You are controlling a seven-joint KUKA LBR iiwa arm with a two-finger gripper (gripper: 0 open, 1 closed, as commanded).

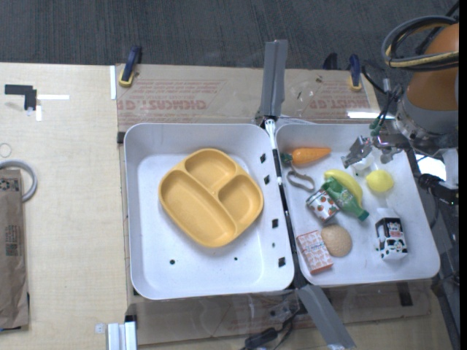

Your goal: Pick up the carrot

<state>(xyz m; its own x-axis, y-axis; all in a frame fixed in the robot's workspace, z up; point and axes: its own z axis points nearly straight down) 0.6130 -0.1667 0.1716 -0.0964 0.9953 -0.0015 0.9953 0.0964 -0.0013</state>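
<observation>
Gripper (360,152) hovers over the right bin (423,261) near its top edge; can't tell its opening, nothing visibly held. Carrot (308,155) lies left of it in the bin's upper-left corner, apart. Banana (346,183) and lemon (379,181) sit just below the gripper.

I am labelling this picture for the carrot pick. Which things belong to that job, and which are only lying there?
Belong to the job:
carrot, at the right bin's far left
gripper, to the carrot's right

Only lying there:
yellow divided plate, left bin
banana
lemon
green bottle
small red box
</observation>
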